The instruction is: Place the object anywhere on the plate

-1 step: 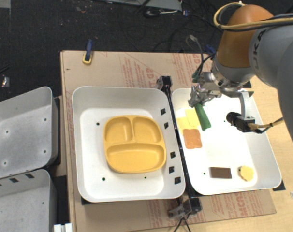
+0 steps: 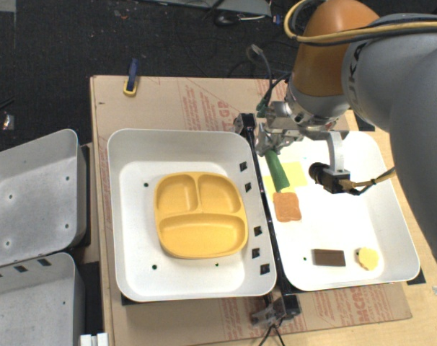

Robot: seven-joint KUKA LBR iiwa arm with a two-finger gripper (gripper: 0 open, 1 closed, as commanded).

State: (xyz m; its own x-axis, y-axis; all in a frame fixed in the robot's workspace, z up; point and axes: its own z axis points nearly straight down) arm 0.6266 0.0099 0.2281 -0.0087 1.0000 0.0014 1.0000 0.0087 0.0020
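A yellow divided plate [image 2: 200,215] lies in the middle of the left bin [image 2: 132,265]. In the right bin [image 2: 370,207], a green stick-shaped object [image 2: 278,175] lies at a slant near the left wall, partly on a pale yellow flat piece [image 2: 296,171]. My gripper [image 2: 270,148] hangs at the green stick's upper end, close to the wall between the two bins. The arm's wrist covers the point where gripper and stick meet.
An orange-brown square piece [image 2: 286,207] lies just below the green stick. A brown bar [image 2: 328,257] and a small yellow lump [image 2: 367,258] sit near the right bin's front edge. A blue clip [image 2: 131,78] is on the board's far left corner.
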